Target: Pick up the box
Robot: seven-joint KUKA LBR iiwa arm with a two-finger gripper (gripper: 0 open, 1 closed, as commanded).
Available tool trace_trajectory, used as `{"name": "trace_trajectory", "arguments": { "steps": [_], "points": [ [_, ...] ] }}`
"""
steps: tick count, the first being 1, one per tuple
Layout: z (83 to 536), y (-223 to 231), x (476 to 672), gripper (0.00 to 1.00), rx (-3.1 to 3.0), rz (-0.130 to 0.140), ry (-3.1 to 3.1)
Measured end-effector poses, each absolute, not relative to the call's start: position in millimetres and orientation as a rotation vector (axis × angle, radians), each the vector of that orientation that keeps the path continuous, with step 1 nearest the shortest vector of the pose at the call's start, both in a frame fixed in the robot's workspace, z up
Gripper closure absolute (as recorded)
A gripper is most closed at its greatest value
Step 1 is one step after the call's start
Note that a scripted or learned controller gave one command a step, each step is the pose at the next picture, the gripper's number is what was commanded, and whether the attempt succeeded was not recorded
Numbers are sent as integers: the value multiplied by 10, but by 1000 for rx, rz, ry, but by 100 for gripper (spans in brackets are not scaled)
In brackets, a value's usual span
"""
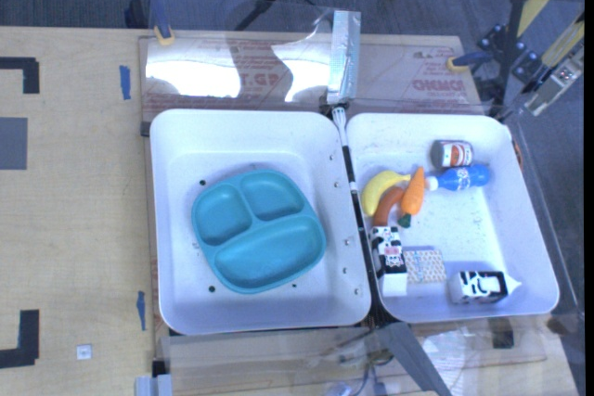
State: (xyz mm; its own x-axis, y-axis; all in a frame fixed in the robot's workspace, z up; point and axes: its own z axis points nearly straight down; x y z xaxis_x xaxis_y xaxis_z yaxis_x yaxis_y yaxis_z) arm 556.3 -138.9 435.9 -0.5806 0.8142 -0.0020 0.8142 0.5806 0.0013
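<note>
Box (424, 265) flat in right bin (520, 199), near front wall, between cow-print carton (389, 250) and second carton (481, 286). Print on box too small to read. Claw state: cannot tell.

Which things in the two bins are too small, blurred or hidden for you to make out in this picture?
- Small patterned box, camera view: its print is too small and blurred to read.
- Black-and-white carton, camera view: markings blurred; its far side is hidden by its own body.
- Can, camera view: label unreadable at this size.
- Banana: the carrot lies across part of it.
- Black-and-white item at the right bin's left wall: too blurred to identify.
</note>
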Motion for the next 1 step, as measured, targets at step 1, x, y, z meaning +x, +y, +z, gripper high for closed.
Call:
{"name": "trace_trajectory", "arguments": {
  "steps": [1],
  "points": [
    [4476,-1389,5576,100,1432,2,2785]
  ]
}}
